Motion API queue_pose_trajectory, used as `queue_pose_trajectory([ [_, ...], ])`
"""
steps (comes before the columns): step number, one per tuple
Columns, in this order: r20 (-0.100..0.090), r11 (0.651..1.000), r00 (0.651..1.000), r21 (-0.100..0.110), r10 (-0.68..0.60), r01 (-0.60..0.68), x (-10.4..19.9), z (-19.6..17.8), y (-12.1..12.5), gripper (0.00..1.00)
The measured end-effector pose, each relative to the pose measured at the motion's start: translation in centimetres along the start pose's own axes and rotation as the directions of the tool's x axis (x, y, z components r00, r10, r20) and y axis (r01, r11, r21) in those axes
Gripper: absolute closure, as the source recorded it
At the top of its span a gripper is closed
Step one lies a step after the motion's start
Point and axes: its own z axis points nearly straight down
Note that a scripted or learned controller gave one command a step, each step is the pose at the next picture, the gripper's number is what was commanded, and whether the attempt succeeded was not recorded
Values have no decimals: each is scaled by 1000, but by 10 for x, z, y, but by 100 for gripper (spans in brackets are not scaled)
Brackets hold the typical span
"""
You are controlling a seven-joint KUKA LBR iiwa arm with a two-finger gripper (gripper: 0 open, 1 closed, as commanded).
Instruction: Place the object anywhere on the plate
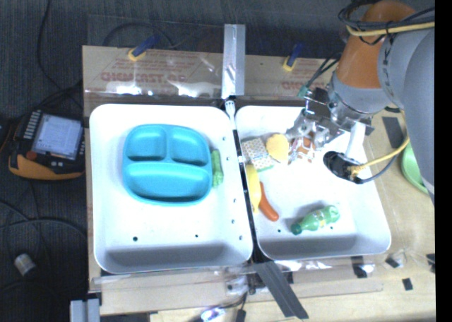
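A blue divided plate [168,162] lies in the left bin [113,229]. A small green item [216,166] rests by the plate's right rim. In the right bin [360,222] lie a pale waffle-like square [256,152], a round yellow-orange piece [277,147], a yellow banana [252,179], an orange carrot [267,207] and a green bottle-shaped toy [316,219]. My gripper [305,142] hangs low over the upper middle of the right bin, just right of the yellow-orange piece.
The ridge between the two bins [240,172] runs down the middle. A black cable end with a yellow lead [339,163] hangs beside the wrist. A small screen device [53,137] sits left of the bench.
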Motion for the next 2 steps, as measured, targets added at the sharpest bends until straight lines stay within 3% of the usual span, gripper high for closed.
queue_pose_trajectory([
  [1, 1, 999, 999, -2, 43, -43, -6, -38, -12, 100],
  [2, 3, 986, 986, 0, 170, -170, 37, 36, -31, 100],
])
